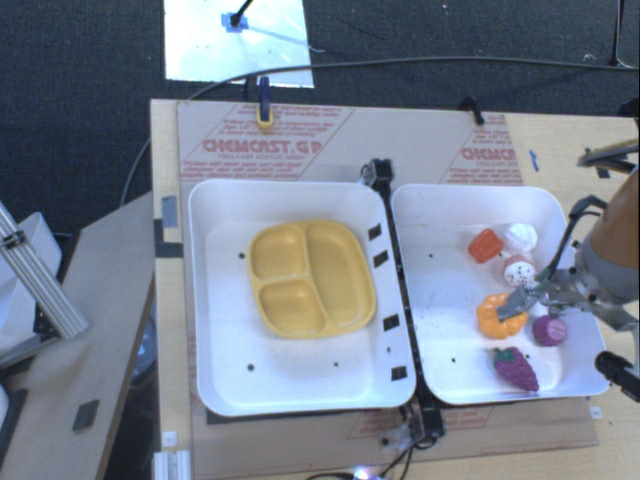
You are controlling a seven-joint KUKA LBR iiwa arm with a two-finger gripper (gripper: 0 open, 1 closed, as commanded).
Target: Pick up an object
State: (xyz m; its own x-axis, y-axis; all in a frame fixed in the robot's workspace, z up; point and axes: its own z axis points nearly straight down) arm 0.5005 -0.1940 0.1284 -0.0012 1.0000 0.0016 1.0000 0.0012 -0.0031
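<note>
White bins: I count two, left bin (215, 268) with one yellow tray (310, 278), right bin (440, 268) with five toys; gripper (528, 303) grip unclear; board (330, 138) reads "CHEMCAST GP".

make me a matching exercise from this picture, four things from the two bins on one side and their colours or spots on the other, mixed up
Things:
1. divided plate
2. grape bunch toy
3. pepper toy
4. gripper

Descriptions:
A. purple, near the right bin's front wall
B. yellow, in the left bin
C. over the right bin, right beside the orange toy
D. orange, middle of the right bin

Pairs: 1-B, 2-A, 3-D, 4-C
</note>
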